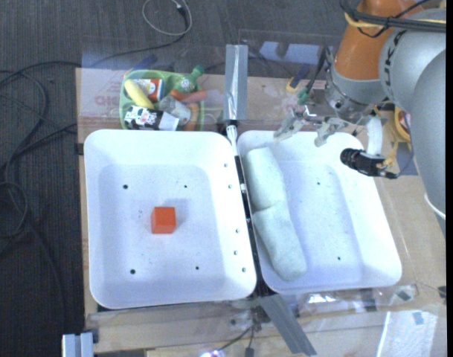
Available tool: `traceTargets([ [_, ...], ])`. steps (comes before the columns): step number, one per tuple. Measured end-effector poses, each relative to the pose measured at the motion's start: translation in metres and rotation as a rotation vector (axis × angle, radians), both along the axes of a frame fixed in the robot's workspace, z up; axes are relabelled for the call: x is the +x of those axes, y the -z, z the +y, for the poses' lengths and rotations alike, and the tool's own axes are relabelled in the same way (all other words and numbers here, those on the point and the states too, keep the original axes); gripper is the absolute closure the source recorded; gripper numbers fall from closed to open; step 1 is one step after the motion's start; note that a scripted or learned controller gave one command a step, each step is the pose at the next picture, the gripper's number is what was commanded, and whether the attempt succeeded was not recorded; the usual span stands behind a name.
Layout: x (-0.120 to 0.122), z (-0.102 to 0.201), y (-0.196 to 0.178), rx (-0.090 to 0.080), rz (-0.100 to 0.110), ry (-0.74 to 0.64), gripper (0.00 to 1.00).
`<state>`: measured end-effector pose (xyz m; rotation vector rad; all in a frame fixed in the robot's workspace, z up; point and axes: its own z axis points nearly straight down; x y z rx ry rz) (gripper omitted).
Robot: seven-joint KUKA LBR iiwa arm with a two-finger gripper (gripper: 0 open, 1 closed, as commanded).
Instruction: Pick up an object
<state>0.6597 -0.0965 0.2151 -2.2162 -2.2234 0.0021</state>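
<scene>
Orange cube [164, 219] flat in left bin [107, 151], no long axis. Hand [308, 130] at 1 o'clock over right bin [375, 266] rim, fingers spread, holding nothing.

I see a dark grey carpet floor [47, 21] across the top and left of the frame. Thin black cables [18, 95] curl over it at the left. My wooden bench [100, 80] sits in the middle, with a metal post [236, 80] standing at its top middle.
</scene>
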Motion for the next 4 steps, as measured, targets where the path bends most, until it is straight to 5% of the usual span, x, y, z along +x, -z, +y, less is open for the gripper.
traceTargets([
  [1,-0.034,-0.018,0.115,-0.001,-0.014,-0.078,0.0],
  [2,-0.049,-0.085,0.051,-0.004,-0.001,0.186,0.0],
  [3,-0.049,-0.085,0.051,-0.004,-0.001,0.186,0.0],
  [4,-0.094,-0.026,0.12,-0.002,-0.011,0.099,0.0],
])
